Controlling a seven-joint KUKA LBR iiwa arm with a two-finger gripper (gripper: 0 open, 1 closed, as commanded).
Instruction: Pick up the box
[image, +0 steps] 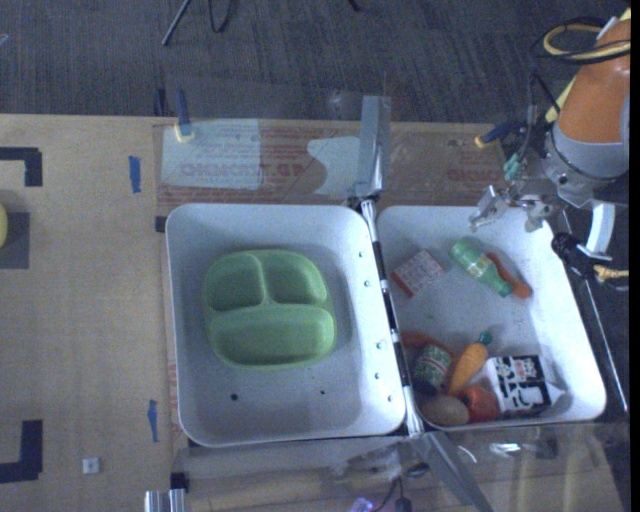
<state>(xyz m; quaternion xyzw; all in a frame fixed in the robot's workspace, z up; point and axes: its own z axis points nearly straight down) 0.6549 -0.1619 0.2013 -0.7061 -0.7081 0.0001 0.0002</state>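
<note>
Box (418, 271) in right bin, well left-below pincer (510, 207).

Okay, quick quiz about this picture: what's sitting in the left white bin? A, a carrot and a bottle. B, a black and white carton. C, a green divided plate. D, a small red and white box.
C: the green divided plate lies alone in the left bin, while the carrot, bottle, carton and small box all lie in the right bin.
</note>
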